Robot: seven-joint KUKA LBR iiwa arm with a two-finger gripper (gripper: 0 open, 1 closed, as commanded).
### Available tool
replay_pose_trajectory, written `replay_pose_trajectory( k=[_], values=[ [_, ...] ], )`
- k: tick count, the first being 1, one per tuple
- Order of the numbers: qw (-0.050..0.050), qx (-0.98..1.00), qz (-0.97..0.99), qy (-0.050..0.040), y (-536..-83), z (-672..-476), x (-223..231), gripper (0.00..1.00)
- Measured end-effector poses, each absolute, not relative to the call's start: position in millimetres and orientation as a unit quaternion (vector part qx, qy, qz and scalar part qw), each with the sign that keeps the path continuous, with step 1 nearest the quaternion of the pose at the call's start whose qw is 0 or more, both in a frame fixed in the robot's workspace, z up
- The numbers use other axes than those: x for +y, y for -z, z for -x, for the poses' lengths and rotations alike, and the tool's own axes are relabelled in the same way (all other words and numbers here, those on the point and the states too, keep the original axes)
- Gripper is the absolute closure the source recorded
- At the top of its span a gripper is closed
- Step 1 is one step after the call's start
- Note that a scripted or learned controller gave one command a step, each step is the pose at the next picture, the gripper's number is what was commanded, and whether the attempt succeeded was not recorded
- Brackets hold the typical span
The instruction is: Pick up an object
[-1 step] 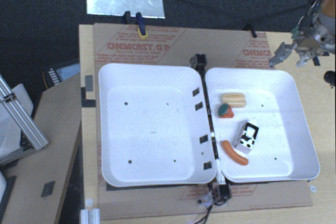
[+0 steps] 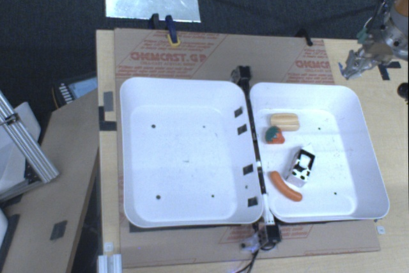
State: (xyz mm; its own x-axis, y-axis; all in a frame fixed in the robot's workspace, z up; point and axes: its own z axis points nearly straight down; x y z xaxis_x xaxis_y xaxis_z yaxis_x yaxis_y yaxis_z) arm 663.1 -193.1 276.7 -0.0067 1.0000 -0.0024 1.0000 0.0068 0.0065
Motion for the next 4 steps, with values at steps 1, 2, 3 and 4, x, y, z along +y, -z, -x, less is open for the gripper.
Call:
replay_pose_trajectory(
  k=[1,2,3,4],
  values=[
    [0.006,0.711,-0.703,-0.0049,-380.2,-670.7,-134.6,1.0],
    [0.002,0.711,-0.703,-0.0031,-412.8,-669.5,-65.6,1.0],
    [0.002,0.711,-0.703,-0.0041,-468.5,-659.3,8.1,1.0],
    [0.003,0.711,-0.703,-0.0047,-540.0,-668.5,73.3,1.0]
  ],
)
